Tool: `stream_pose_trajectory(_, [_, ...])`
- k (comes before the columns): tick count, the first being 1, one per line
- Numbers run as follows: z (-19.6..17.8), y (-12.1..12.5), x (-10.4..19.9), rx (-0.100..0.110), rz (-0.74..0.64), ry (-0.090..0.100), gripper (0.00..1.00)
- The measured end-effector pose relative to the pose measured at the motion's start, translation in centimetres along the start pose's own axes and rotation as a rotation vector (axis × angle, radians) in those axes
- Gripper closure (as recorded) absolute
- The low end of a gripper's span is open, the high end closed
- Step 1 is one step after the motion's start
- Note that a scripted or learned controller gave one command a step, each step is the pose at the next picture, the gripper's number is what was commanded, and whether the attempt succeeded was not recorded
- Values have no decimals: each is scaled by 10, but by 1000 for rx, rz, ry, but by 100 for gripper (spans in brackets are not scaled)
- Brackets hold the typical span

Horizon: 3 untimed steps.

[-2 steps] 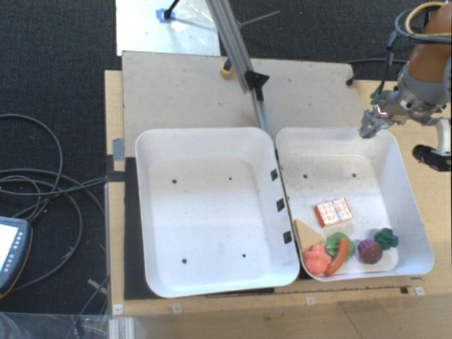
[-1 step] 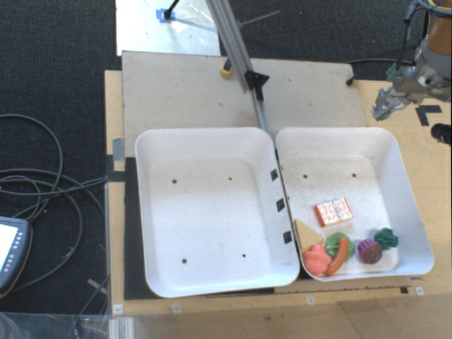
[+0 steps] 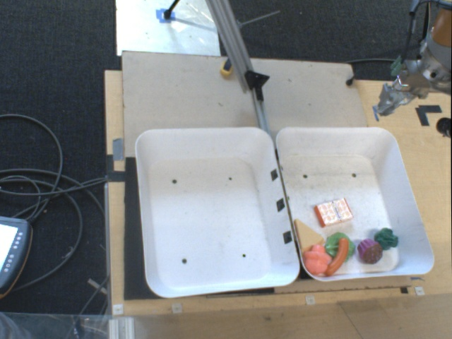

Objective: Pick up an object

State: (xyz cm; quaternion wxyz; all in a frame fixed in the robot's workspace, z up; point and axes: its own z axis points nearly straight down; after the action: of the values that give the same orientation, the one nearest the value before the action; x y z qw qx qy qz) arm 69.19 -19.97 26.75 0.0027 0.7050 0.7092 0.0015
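beside the right bin's (image 3: 402,161) near corner, your likely light, stiff box (image 3: 333,212) wants side grips; gripper (image 3: 390,103) finger state i cannot tell.

Toys (image 3: 346,242) in right bin (image 3: 406,182), beside left bin (image 3: 152,189)

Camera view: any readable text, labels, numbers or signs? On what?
None readable.
Orange-white box in the right bin: printed pattern, too blurred to read.
Pendant screen at the left edge: lit, content too small.
Black mark on the bench, right: an angular shape, not lettering.
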Motion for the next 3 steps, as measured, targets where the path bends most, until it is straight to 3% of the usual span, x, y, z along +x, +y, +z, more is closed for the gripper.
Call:
stream_pose_trajectory(1, [3, 0, 59, 3, -5, 3, 100])
stream_pose_trajectory(3, [18, -26, 150, 6, -4, 4, 100])
